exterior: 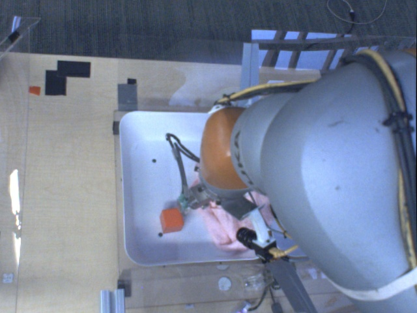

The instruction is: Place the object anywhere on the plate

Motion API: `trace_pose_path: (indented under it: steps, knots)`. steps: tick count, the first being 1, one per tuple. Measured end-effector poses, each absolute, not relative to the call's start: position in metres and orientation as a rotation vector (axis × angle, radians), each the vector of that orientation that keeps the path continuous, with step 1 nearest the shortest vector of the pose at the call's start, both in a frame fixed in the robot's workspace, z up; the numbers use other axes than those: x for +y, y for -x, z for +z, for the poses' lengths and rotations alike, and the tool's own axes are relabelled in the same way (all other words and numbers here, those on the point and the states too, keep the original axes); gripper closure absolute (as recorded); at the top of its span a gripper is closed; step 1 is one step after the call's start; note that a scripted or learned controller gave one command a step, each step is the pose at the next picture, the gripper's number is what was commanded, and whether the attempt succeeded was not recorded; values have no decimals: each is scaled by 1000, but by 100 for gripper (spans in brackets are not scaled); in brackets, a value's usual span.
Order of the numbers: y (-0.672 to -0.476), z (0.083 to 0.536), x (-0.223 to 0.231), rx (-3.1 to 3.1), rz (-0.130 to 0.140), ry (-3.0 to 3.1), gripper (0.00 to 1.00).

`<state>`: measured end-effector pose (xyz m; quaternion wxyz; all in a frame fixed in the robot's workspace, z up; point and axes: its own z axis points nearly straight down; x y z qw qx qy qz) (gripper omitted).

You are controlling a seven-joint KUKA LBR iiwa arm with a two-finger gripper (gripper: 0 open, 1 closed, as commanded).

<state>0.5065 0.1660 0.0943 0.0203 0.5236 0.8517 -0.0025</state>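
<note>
A small orange block [172,221] lies on the floor of the white bin [140,175], toward its near side. My gripper [187,202] hangs just up and right of the block, close to it; the view does not settle whether they touch. A pink plate [220,229] lies right of the block, largely covered by the arm and wrist. The orange band of the arm [218,155] sits above the gripper and hides the bin's right part.
A black cable [177,150] loops from the wrist over the bin's middle. The bulky grey arm [326,175] covers the right side of the scene. Wooden bench [58,175] lies left of the bin, with black markers [65,75] at the far left.
</note>
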Motion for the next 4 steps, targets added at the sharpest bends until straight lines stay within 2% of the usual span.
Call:
trace_pose_path:
  steps: [1, 2, 3, 4]
  knots:
    - [-503, 95, 202, 2535, 50, -1802, 0]
    - [-570, 94, 184, 2612, 29, -1714, 0]
    - [-540, 157, 208, 2626, 8, -1718, 0]
    - [-492, 92, 225, 2473, 28, -1920, 0]
